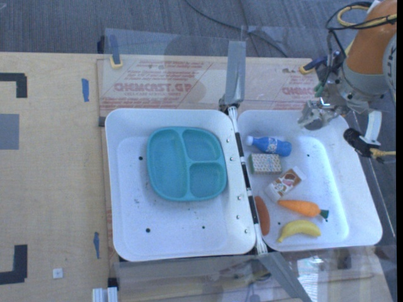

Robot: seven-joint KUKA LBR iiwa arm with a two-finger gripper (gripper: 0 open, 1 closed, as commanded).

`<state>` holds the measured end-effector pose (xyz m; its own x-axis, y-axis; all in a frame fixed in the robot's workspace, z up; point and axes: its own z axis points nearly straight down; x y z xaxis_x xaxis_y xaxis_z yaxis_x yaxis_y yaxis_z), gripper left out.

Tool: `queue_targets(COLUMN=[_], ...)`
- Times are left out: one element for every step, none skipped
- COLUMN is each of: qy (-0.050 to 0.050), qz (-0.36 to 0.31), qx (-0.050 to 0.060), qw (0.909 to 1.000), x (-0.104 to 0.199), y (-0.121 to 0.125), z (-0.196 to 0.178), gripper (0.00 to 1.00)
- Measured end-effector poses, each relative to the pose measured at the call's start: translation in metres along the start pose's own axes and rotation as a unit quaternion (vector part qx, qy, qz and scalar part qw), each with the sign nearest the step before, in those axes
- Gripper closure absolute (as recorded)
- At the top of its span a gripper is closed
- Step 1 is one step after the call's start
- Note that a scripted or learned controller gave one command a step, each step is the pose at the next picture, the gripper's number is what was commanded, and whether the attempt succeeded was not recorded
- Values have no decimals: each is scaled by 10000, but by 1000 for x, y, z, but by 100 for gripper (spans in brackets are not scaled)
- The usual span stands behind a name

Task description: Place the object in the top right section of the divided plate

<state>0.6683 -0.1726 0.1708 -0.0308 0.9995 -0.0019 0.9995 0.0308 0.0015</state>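
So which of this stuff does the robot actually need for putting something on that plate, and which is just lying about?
Part of the job:
divided plate, left bin
its top right section
gripper, above the right bin

No chosen object is apparent yet. Lying in the right bin:
blue bottle
green box
small carton
carrot
banana
sausage

Robotics lab or test cell — not a home or kitchen. Evidence: plywood bench [50,168] marked with black squares and blue tape tabs; two shallow white bins [126,231] set side by side with a metal divider between them; clear acrylic sheet [164,80] behind them, protective film printed in red lettering. Grey carpet [63,11] beyond the bench, a loose cable [214,14] running across it. Industrial arm [371,49] — orange band, exposed yellow and black wiring — at the right. Contents are props: teal divided plate [187,163], toy banana [299,229], toy carrot [301,207].
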Motion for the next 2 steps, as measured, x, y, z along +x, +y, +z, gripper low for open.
queue_targets(qy=[11,12], qz=[-699,-1085], qx=[4,5], qw=[9976,9941], x=[95,162], y=[-20,-42], z=[-26,-15], gripper=[100,100])
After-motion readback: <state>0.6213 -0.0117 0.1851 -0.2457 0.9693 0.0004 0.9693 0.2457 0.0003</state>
